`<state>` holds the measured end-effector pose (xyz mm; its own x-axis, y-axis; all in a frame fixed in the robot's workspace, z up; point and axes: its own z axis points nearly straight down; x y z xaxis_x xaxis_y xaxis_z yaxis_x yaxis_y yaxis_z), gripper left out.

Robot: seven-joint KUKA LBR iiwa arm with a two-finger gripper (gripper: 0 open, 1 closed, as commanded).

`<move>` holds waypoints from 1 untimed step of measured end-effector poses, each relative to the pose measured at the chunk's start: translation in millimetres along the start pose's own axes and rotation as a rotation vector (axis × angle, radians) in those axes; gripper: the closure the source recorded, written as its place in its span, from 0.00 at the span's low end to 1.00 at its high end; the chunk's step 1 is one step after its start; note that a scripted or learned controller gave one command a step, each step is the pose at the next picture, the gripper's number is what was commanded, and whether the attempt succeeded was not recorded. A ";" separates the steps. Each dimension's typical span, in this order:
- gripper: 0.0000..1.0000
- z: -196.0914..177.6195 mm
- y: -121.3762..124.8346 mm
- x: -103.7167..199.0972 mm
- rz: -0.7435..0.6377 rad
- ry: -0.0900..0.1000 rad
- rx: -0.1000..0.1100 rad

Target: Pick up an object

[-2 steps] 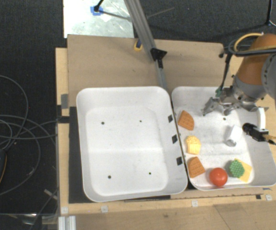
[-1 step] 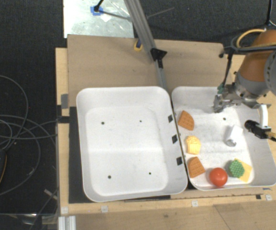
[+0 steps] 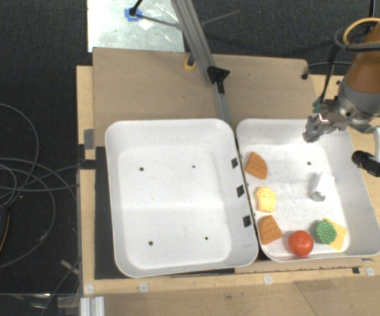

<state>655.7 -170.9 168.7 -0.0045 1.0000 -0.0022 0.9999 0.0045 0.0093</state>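
Note:
The right bin [image 3: 288, 143] holds several small items: an orange wedge [image 3: 256, 165], a yellow block [image 3: 265, 199], a second orange piece [image 3: 269, 229], a red tomato [image 3: 300, 243], a green-and-yellow piece [image 3: 328, 232] and a small white-grey item [image 3: 317, 186]. My gripper [image 3: 312, 131] hangs over the bin's far right corner, above and right of the items. It points down and left and nothing shows in it.
The left bin [image 3: 170, 196] lies beside the right one, with black clips along the shared edge. A metal pole [image 3: 196, 31] slants across the brown board behind the bins. Cables lie on the dark floor at left.

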 end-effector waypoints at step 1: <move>1.00 -50.5 7.9 7.4 -0.003 0.000 0.001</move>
<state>663.1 -163.3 219.2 -0.0072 1.0000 -0.0020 0.9999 0.0072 0.0086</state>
